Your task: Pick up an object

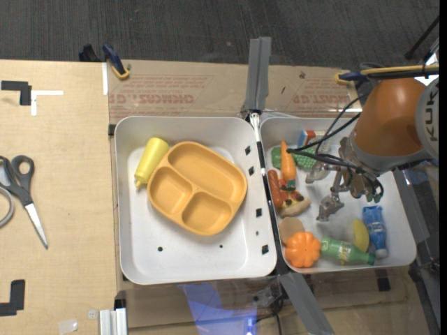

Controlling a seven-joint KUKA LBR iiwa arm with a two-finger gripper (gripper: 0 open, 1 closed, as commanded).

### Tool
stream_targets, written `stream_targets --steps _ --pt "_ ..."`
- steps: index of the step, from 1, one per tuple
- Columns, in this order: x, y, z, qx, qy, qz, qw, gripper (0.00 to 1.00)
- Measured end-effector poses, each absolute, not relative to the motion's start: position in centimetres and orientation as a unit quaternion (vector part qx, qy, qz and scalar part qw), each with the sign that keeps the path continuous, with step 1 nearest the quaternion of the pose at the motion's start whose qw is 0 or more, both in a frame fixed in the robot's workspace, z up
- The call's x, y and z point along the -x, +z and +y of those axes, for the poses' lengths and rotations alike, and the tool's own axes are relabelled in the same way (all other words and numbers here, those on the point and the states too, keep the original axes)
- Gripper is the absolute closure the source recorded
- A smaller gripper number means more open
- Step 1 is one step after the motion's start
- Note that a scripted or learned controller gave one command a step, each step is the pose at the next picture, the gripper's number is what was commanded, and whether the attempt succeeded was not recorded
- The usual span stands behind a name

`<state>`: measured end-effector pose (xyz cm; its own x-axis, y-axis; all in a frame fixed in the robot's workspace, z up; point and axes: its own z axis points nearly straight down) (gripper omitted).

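While the jaws (334,202) hang low over the middle of the right-hand bin (399,260), it cannot be told from this slanted view whether they are open or closed, and nothing is seen held between them. Bare white floor is seen directly beneath them. The nearest candidates for a pick are judged to be the pizza slice (292,202) just to their left in the view and the yellow lemon (360,235) just below and to the right. A green bottle (346,251) is laid along the bin's near wall, its long axis running left to right with the cap end pointing right; an orange pumpkin (303,249) is set touching its left end. A blue packet (375,226) is stood lengthwise beside the lemon. Farther left, a carrot (287,165) is pointed toward the bin's far wall. In the left-hand bin (181,267), a yellow divided tray (198,186) and a yellow bottle (150,160) are left well apart from the arm. Scissors (25,195) are seen on the desk (56,257).
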<state>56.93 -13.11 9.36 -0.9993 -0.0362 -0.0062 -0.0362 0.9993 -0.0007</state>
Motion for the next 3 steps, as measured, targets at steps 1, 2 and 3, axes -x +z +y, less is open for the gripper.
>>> stream_targets --steps 1,2,3 --pt "-55.7 9.2 -9.5 -0.031 0.0004 1.0 0.001 0.0" --pt "-55.7 9.3 -11.1 -0.028 -0.0002 1.0 0.002 0.0" --pt "-53.4 9.3 -11.6 -0.048 -0.0001 0.999 0.002 0.0"
